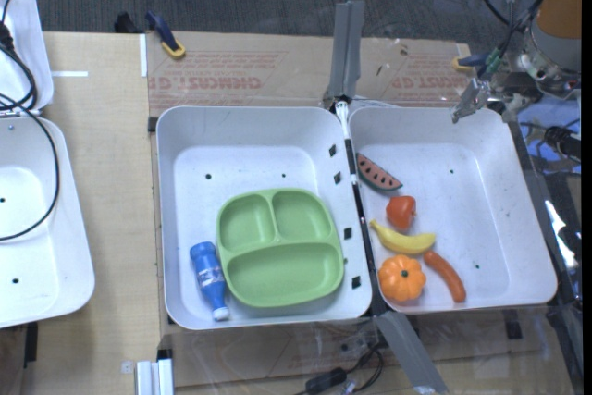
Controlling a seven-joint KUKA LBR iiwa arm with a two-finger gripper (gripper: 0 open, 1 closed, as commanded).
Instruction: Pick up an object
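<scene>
Tool (481, 97) at upper right, over back rim of right bin (518, 227); finger state impossible to tell, nothing seen clamped. Toys clustered at front-left of that bin, all toward 7 o'clock from tool, well apart from it: watermelon slice (377, 173) nearest, then tomato (401, 212), banana (404, 240) with long axis running 10-to-4, pumpkin (402, 279), carrot (446, 277). Left bin (180, 199): green plate (277, 247), blue bottle (208, 278).
</scene>
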